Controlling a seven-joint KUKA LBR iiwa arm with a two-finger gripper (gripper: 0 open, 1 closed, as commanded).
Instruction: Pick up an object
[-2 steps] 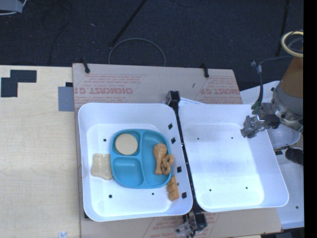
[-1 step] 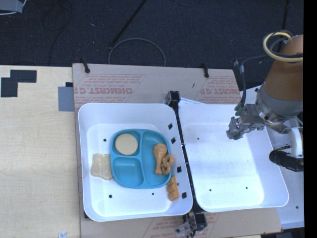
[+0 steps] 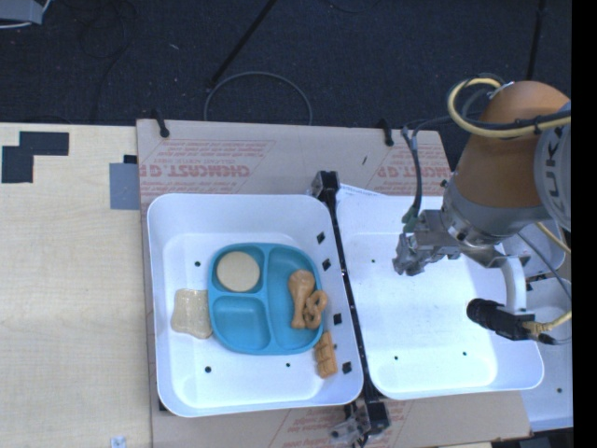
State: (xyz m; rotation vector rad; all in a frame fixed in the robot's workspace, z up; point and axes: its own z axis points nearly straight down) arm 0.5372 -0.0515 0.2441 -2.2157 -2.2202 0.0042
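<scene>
Two shallow white plastic bins are seen side by side on the bench. In the left white bin (image 3: 168,222) a blue three-compartment plastic tray (image 3: 244,329) is laid flat near the middle. A round pale disc of dough-like food (image 3: 237,271) is seated in the tray's compartment at 11 o'clock. A tan knobbly pretzel-like piece (image 3: 306,300) is held in the narrow compartment at 3 o'clock. A pale beige slab shaped like a slice of bread (image 3: 191,314) is laid on the bin floor at 9 o'clock from the tray, touching its edge. A small orange-brown lumpy piece (image 3: 325,356) is found at 5 o'clock from the tray, just beside its rim and near the bin wall.

Above the right white bin (image 3: 448,381) the grey arm with its orange band (image 3: 508,147) is seen entering from 3 o'clock. The dark two-finger gripper (image 3: 410,258) is positioned over the bin's 10 o'clock area, well apart from every item in the left bin. Whether it is spread or pressed together cannot be told, and nothing is seen pinched by it. A black cylindrical part (image 3: 499,318) is seen at 4 o'clock from the gripper.
</scene>
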